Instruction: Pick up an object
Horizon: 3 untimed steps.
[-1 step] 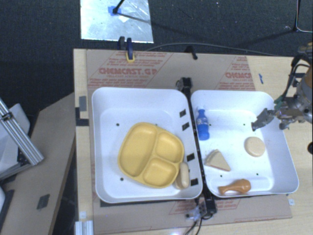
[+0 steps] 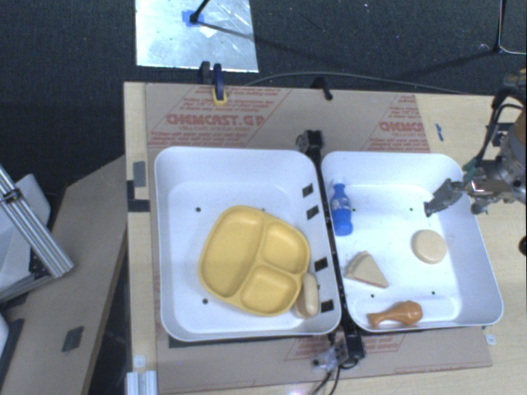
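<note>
In the right bin (image 2: 461,303) lie a small blue bottle (image 2: 341,210) by the left wall, a round beige bun (image 2: 429,246), a tan wedge of bread (image 2: 366,270) and a brown drumstick (image 2: 395,313) near the front wall. My gripper (image 2: 459,203) hovers over the bin's right rear part, above and slightly right of the bun. It is open, with nothing between its fingers. The left bin (image 2: 189,188) holds a yellow divided plate (image 2: 254,259) with a pale bread roll (image 2: 308,295) at the plate's front right corner.
The two bins meet along a black-clipped divider (image 2: 325,237). Cardboard (image 2: 247,118) lies under both bins. A blue and yellow clamp (image 2: 217,83) sits at the cardboard's rear edge, and a silver sheet (image 2: 198,23) lies on the dark floor behind.
</note>
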Tool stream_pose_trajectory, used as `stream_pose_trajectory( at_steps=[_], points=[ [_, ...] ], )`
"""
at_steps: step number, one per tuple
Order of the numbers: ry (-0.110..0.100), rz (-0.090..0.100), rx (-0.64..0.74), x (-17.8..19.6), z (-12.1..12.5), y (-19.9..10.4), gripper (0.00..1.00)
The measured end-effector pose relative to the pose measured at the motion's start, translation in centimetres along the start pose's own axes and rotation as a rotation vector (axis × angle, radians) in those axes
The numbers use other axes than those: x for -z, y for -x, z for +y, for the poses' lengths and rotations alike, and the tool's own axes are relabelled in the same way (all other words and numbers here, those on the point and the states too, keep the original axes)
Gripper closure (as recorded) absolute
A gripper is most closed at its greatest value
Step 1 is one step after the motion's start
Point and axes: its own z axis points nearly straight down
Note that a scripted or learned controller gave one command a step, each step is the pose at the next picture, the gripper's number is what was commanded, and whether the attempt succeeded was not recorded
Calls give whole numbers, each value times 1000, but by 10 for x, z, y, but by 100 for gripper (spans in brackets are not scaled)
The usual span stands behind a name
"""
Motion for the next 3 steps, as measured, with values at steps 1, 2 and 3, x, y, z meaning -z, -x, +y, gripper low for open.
stream_pose_trajectory(
  at_steps=[1,2,3],
  points=[
    [-6,2,-2,-62,-3,-2,0],
    [-5,2,-2,-105,-2,-6,0],
    [-5,2,-2,-167,1,-8,0]
  ],
)
